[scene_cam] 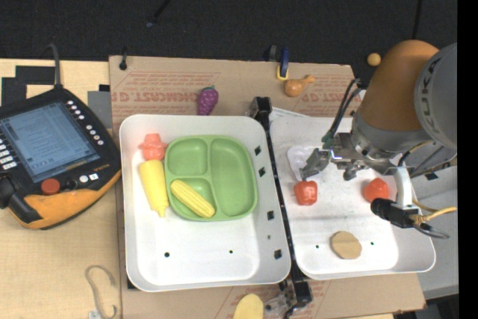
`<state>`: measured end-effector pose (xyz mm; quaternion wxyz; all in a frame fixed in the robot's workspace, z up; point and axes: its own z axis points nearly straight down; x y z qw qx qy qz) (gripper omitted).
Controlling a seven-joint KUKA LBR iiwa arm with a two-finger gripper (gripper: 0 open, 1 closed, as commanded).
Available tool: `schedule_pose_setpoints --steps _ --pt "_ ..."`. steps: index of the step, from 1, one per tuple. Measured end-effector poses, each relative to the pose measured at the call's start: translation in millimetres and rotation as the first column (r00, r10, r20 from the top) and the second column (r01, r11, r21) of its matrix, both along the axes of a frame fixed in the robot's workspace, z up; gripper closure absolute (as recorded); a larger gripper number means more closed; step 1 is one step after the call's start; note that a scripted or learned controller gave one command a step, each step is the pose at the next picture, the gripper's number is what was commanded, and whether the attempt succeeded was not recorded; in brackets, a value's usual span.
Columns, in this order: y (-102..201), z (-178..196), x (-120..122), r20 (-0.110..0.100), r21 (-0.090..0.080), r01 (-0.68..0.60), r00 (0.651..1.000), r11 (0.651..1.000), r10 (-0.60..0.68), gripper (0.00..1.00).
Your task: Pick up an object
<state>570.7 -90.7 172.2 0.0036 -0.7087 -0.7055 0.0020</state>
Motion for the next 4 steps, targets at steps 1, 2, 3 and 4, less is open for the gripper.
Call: schedule_pose_setpoints --steps 1,2,3,4 --pt "5.4 -49.0 5.2 0.001 -0.001 0.001 1.000 1.000 -0.001 0.00" --pt "7.6 -87.3 4.3 0.002 -0.001 -0.004 1.000 1.000 0.004 0.00" --pt "5.1 -73.6 5.6 0.007 -0.001 0.004 1.000 1.000 -0.004 1.00" --pt "0.9 -10.8 4.7 0.010 -0.002 0.004 1.000 1.000 -0.003 1.00"
